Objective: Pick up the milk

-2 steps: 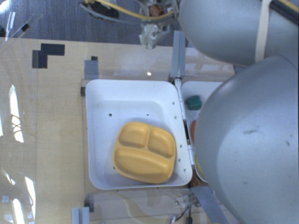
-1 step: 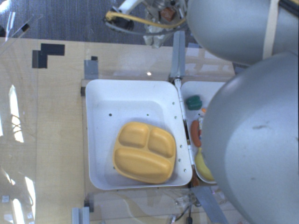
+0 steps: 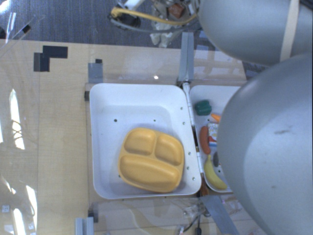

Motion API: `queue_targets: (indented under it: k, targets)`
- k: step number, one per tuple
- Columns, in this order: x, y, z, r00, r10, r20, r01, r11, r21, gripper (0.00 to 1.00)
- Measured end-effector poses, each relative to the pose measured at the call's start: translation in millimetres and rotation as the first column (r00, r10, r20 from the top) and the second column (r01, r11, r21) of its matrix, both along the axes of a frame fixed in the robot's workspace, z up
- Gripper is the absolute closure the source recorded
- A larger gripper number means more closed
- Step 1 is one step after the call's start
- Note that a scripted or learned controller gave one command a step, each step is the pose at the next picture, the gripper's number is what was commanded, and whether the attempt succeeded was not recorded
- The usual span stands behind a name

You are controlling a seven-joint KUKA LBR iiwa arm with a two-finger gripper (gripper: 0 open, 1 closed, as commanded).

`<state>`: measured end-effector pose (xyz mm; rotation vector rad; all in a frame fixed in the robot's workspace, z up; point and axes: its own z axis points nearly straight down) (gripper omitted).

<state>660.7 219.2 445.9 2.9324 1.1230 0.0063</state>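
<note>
The grey arm (image 3: pixel 264 146) filled much of the right side of the view, its bulky segments covering most of the right bin (image 3: pixel 222 96). The pincer lay somewhere under that bulk, so whether it was open, closed or gripping something could not be told.

The left bin (image 3: pixel 102 131) sat on the pale wooden surface (image 3: pixel 44 146) and held a yellow divided tray (image 3: pixel 151 159), turned at a slight angle, lying toward the near right part of the bin.

In the visible strip of the right bin, along its left wall, several small things lay close together. A green item (image 3: pixel 202 106) sat at the far end. Nearer than it came a small carton with red and blue print (image 3: pixel 212 135), probably the milk, partly hidden by the arm. Just left of the carton lay a reddish-brown sausage-shaped piece (image 3: pixel 203 138), and a small orange item (image 3: pixel 215 117) showed at the arm's edge. A yellow banana (image 3: pixel 213 174) lay at the near end, its right part covered by the arm.
</note>
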Motion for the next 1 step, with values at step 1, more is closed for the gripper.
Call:
queue_targets:
  k: [1]
  targets:
    - [-0.1, 2.0, 11.4, 1.0, 0.01, 0.004, -0.01, 1.0, 0.0, 1.0]
